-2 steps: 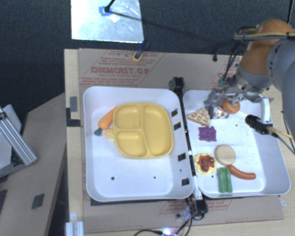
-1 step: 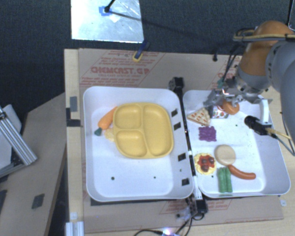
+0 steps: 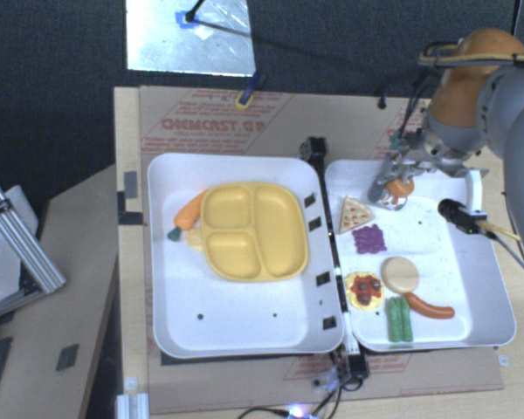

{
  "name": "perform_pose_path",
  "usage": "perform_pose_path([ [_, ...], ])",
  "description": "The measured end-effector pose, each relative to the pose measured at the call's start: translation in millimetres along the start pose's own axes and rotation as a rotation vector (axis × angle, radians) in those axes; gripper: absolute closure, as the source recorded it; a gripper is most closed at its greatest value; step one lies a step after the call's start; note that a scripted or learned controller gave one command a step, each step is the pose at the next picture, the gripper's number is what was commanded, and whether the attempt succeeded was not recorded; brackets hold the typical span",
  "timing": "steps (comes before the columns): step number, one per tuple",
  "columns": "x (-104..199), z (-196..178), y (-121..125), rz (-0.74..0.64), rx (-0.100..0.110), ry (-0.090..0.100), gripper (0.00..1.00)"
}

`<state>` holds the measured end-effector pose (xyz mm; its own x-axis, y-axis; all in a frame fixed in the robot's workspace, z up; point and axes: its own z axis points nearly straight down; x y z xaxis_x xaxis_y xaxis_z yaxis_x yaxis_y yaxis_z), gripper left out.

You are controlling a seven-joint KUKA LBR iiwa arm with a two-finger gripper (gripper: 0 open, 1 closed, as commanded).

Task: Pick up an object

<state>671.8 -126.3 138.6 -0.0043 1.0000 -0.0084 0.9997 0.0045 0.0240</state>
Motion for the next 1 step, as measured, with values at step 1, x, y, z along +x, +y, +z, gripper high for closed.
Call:
perform_pose_path([
  [1, 9.7, -56.9, 0.4, -0.001, 0.016, 0.008, 1.0],
])
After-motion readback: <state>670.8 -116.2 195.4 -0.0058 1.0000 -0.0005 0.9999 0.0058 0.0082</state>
